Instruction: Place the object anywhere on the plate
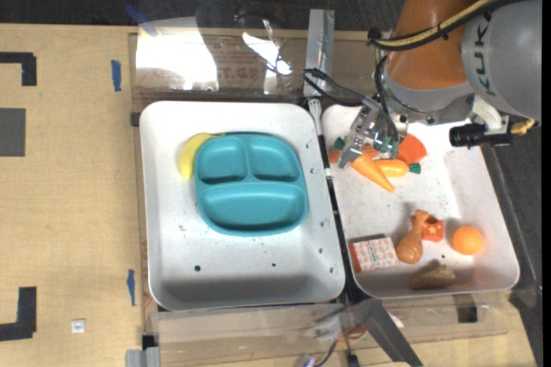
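So two bins side by side on the counter (69,184). Left bin (164,270) has the plate (250,183) in its middle. Right bin (491,262) has a carrot (372,171) at its far left under the hand (366,141), and a small box (374,253), drumstick (413,238) and ball (467,240) along the near side.

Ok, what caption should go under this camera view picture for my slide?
Robot arm's end effector reaches over a toy carrot in the right bin, beside a teal divided plate in the left bin.
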You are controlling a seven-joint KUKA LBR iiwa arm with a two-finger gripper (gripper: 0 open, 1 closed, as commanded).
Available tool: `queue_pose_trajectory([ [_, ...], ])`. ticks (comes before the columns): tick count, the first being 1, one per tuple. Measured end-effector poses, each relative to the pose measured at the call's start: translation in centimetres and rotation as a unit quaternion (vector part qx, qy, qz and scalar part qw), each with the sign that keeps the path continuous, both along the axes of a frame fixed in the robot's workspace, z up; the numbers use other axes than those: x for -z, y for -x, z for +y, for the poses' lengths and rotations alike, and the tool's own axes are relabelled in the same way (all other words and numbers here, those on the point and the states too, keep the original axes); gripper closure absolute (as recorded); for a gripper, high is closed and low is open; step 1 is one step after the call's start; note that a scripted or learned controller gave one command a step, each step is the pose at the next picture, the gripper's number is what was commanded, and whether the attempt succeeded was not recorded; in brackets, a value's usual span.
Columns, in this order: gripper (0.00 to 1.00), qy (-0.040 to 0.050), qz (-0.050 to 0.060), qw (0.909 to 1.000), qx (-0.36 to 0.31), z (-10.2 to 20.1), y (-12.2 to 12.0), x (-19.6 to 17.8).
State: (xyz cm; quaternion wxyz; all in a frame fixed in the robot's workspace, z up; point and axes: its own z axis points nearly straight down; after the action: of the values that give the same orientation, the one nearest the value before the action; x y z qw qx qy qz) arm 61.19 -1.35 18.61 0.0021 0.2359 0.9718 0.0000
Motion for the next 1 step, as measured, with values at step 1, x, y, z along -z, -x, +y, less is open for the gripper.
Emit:
queue_pose_trajectory([
  [1,1.00,-0.0011,0.000,1.0000,0.003,3.60,6.31,0.06],
])
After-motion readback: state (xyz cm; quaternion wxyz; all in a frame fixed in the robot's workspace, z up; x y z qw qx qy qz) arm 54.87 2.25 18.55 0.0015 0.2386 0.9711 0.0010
